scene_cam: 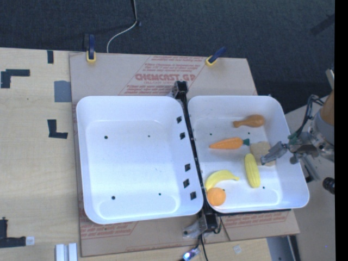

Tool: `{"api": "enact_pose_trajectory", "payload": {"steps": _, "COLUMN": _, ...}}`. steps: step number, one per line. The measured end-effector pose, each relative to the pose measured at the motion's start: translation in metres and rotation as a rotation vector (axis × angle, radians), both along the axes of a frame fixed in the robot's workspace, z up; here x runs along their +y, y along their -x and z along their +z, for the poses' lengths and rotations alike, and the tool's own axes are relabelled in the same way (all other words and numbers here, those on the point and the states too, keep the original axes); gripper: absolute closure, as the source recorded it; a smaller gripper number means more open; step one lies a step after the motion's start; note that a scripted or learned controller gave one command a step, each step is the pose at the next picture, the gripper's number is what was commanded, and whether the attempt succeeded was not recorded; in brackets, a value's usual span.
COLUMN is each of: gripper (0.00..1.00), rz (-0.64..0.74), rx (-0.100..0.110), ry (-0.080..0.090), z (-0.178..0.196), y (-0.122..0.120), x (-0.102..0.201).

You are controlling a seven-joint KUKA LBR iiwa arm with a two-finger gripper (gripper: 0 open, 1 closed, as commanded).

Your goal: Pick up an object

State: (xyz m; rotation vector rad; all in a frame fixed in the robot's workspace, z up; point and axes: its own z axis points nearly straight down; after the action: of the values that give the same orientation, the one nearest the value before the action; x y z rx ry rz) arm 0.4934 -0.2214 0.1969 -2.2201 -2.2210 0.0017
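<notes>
Gripper [270,156] sat low over the right bin [274,105], reaching in across its right wall, tip just beside the beige block [260,148] and the upper end of the corn cob [252,170]. Nothing was visibly between the fingers, and whether they were spread or pressed together couldn't be told at that resolution (tip read as one grey wedge). All candidate objects were in the right bin: drumstick [250,122] near the top, carrot [227,143] mid-bin, corn and beige block close to the tip, banana [220,178] and orange [216,197] touching each other in the lower left corner by the divider. The left bin [95,110] wasn't in play. My read was that the step in hand was lining up on the block or the corn. Doing it well meant centring over one item, not the seam between them, and closing across the corn's narrow width rather than along it. Open floor lay right of the corn and between drumstick and carrot, so there was room to descend there. The banana-orange pair was boxed in by the divider and front wall: poor finger clearance, I'd have skipped it. The arm crossed the right rim closely, so lifting straight up before retracting looked safest.
</notes>
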Motion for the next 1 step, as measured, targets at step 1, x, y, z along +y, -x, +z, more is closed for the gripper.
{"api": "enact_pose_trajectory", "payload": {"steps": 1, "gripper": 0.0, "rz": 0.006, "rx": -0.006, "ry": 0.005, "z": -0.1165, "y": -0.067, "x": 0.0455}}
